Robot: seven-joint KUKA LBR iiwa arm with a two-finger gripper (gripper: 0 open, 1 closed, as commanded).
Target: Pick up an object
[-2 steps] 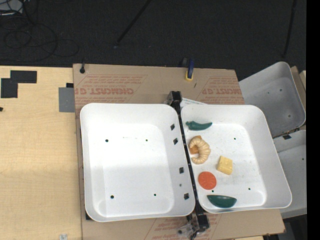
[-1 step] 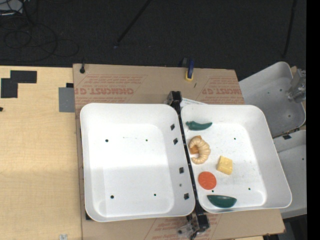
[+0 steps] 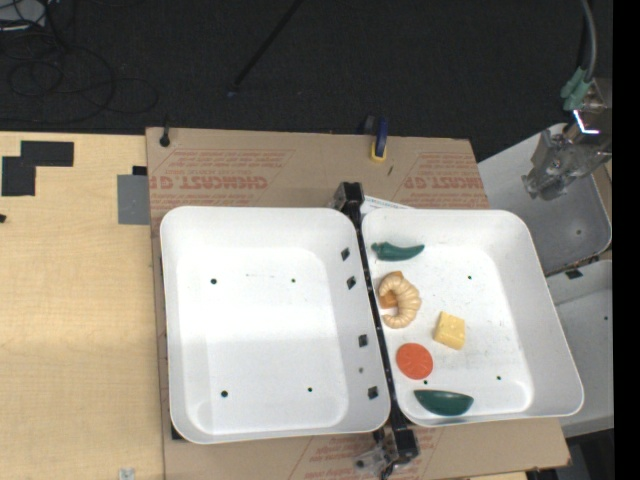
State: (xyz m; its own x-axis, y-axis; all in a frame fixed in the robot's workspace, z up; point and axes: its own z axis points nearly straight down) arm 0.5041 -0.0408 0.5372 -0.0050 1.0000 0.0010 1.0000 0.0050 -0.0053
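Five small objects lie in the right bin [image 3: 540, 298], all crowded toward its left half, close to the divider where the two bins meet. From the far end to the near end: a dark green curved piece [image 3: 399, 251], a tan ridged curl like a shrimp or pastry [image 3: 398, 300], a yellow block [image 3: 450, 330] standing a little apart to the right, a red-orange disc [image 3: 415, 360], and a dark teal half-moon [image 3: 443, 401] near the front wall. Left bin [image 3: 250, 258] shows bare white floor with a few dark dots. The gripper [image 3: 560, 163] hangs well back at the upper right, outside the bins, over a grey surface; it is small and blurred at that spot, so whether it is released or clenched I cannot tell. Nothing is seen in it. My reading: the arm is parked clear so the camera gets an open look at both bins before a pick is chosen, and the task has not begun. The yellow block looks the easiest target, with free floor on most sides. The curl and the disc sit near each other and close to the divider, so the rim and black clips [image 3: 352, 282] along it could crowd a descent there. The teal piece is almost against the front wall, another tight spot. A blue-and-yellow clamp [image 3: 378, 138] holds the cardboard sheet [image 3: 300, 173] at the far edge, well out of the way.
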